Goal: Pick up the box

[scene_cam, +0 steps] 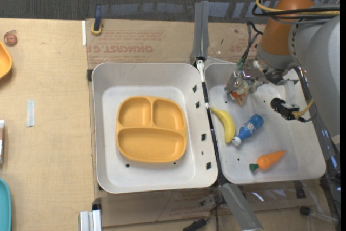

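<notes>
White plastic makes up the two shallow bins on the tabletop (pixel 48 89), seen from the one camera above at a slant: a left bin (pixel 102 132) and a right bin (pixel 303 165), touching along their inner rims.

Counted, the left bin holds one orange divided plate (pixel 152 130) with three compartments. The right bin holds one banana (pixel 226 124), one small blue and white bottle (pixel 249 129), one toy carrot (pixel 268 160) and one box (pixel 238 94) (small, crumpled-looking, with orange and silvery faces).

The end effector (pixel 241 79) sits over the far left corner of the right bin, and the box is right under it, against its tip and slightly nearer the camera. Whether the box is between the fingers cannot be told from this view, nor whether they are apart or together. The banana lies nearer the camera than the end effector and a little to its left; the bottle is nearer still, just beside the banana's lower end; the carrot is farthest from it, near the bin's front. The plate is well apart to its left.

The grey arm (pixel 319 51) reaches in from the right, its orange band (pixel 281 24) above the wrist, the wrist angled down and leftward toward the bin's corner, with cables looping around it.
</notes>
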Robot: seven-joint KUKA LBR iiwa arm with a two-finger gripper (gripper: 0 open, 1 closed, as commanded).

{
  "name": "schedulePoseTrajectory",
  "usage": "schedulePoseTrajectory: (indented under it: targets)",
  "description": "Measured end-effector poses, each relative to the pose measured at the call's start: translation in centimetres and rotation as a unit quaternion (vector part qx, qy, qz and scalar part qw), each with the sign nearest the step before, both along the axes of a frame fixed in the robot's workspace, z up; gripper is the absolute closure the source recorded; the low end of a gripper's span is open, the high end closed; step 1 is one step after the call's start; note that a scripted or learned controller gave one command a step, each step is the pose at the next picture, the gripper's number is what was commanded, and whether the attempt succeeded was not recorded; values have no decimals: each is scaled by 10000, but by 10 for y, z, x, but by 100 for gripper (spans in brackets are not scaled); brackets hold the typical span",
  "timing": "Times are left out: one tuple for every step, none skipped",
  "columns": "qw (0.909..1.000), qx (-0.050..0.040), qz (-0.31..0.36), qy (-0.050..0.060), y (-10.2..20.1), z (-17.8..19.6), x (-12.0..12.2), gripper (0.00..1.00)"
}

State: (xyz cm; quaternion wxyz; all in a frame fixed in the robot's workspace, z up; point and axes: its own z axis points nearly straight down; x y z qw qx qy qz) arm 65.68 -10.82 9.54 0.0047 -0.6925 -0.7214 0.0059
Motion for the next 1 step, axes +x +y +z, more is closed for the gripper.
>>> schedulePoseTrajectory:
  targets:
    - [9926, 12, 1209, -58, 40, 119, -6, 100]
